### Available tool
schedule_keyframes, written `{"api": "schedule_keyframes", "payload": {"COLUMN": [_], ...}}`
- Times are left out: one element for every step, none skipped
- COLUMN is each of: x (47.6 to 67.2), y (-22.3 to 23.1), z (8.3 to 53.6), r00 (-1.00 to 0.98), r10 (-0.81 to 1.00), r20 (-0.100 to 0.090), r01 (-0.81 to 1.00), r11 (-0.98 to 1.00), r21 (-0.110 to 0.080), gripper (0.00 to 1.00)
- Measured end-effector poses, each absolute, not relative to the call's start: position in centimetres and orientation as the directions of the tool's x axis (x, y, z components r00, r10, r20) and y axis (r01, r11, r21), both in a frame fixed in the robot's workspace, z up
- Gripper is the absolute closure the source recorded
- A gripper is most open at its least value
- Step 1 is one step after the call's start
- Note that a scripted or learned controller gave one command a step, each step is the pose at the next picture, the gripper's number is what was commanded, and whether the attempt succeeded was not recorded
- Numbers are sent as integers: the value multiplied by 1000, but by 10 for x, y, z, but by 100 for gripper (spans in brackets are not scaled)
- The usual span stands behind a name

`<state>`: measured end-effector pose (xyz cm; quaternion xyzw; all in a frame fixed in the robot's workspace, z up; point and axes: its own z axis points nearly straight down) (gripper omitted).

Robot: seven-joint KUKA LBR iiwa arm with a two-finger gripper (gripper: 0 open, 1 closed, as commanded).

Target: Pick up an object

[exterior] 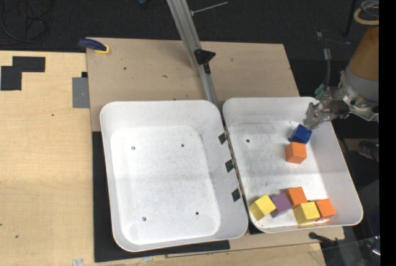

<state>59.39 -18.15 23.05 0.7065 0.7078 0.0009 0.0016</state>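
My gripper reaches in from the right over the right bin, near its far right side. A blue block sits directly below and left of the gripper's tip, touching or nearly touching it. I cannot make out whether the block is held. An orange cube lies just in front of the blue block. At the bin's near right corner there is a cluster: a yellow block, a purple block, an orange block, another yellow block and another orange block.
The left bin lies beside the right one, joined by black clips. A slanted aluminium rail rises behind the bins. A blue-and-yellow clamp sits at the bench's far left corner.
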Motion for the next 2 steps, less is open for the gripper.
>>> {"api": "schedule_keyframes", "payload": {"x": [594,590], "y": [-182,-128], "z": [244,249], "r00": [-5,-5], "r10": [1000,1000], "r20": [0,3], "r01": [1000,1000], "r11": [5,5], "r21": [0,-3], "gripper": [100,100]}}
